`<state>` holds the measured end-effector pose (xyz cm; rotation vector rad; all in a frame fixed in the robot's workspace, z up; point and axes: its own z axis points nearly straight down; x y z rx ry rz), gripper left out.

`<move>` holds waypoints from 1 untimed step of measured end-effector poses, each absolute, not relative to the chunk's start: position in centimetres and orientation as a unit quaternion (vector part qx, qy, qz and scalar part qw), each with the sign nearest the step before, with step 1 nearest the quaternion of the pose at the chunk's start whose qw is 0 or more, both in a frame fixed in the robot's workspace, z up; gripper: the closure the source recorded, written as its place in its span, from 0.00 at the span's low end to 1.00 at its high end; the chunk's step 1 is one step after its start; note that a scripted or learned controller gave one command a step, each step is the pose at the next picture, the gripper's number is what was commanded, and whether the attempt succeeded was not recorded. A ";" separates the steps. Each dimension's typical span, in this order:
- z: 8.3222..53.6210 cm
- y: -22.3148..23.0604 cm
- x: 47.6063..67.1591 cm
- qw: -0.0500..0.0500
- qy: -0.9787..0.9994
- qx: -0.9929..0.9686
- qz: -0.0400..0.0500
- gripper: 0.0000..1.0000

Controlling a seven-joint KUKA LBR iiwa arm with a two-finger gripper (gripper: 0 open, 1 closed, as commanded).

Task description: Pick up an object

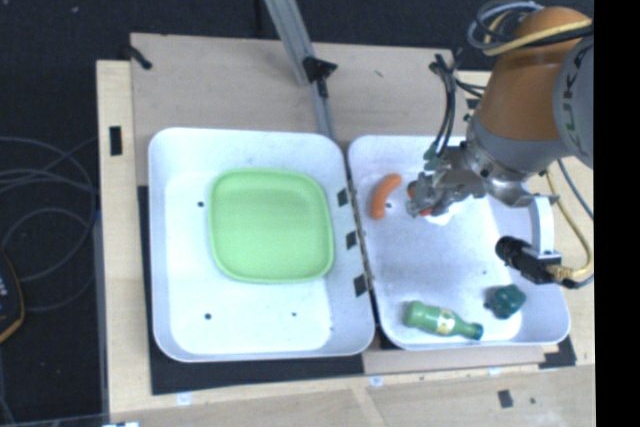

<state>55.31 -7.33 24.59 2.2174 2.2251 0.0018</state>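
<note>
Reaching in from the right of the camera view, a grey robot arm with an orange band [530,65] hangs over a pale wooden table [120,215] that carries two shallow white bins side by side. The left white bin [180,315] holds a large square pale-green plastic plate [270,225], lying flat near its middle. The right white bin [400,165] holds the smaller things, and the arm's hand [432,200] is low over its upper part. Whether the hand is spread or pressed together cannot be told from this angle, and nothing can be seen held in it. Judging by this, the task is at the approach step, with no pick made yet. Just to the left of the hand lies a small orange sausage-shaped toy [383,195], the likeliest target; it sits close to the bin wall next to the divider, so the next move probably calls for a short shift leftward and a careful descent that avoids that wall. Along the bin's lower edge lies a green toy bottle with a yellow label [440,320] on its side, and a small teal lump [505,300] sits near the lower right corner, both well apart from the hand. A black fitting on a cable [525,257] hangs over the right side of the bin, and a grey metal pole [280,0] slants down toward the bins from above.
</note>
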 end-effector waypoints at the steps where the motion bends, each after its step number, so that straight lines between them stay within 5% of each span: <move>1: 25.5 -2.1 55.0 0.000 0.709 0.706 0.001 1.00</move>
